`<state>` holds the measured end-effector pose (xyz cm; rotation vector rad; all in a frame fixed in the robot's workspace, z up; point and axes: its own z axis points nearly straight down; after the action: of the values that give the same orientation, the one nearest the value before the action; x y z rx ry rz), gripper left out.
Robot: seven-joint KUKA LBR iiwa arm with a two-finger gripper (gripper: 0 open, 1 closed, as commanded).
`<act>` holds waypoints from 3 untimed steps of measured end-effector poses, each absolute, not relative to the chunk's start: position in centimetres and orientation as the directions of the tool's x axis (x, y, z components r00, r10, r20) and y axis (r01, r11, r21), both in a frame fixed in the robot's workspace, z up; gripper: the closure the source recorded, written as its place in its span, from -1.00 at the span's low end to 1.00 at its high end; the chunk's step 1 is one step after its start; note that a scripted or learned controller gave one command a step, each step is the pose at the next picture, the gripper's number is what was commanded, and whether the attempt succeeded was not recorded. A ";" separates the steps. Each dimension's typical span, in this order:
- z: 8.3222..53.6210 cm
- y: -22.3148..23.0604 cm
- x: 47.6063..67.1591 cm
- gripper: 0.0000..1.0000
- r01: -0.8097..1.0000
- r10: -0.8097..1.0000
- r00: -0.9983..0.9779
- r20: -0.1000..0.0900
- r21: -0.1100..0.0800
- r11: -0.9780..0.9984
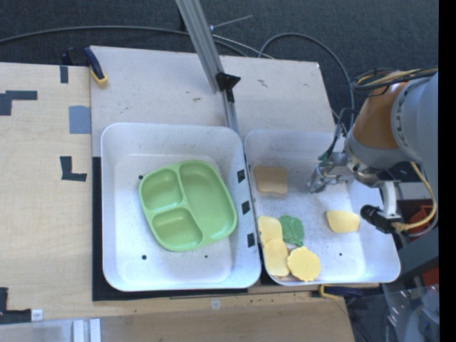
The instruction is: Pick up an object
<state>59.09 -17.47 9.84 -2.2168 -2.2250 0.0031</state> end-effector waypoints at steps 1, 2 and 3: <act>16.2 -17.3 59.2 1.00 1.000 1.000 -0.002 -0.001 0.004 0.002; 21.5 -17.3 59.3 1.00 1.000 1.000 -0.002 -0.001 0.004 0.002; 20.6 -11.9 59.0 1.00 1.000 1.000 -0.006 0.001 -0.002 0.006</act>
<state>59.02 -11.86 20.60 -2.2134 -2.2267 0.0010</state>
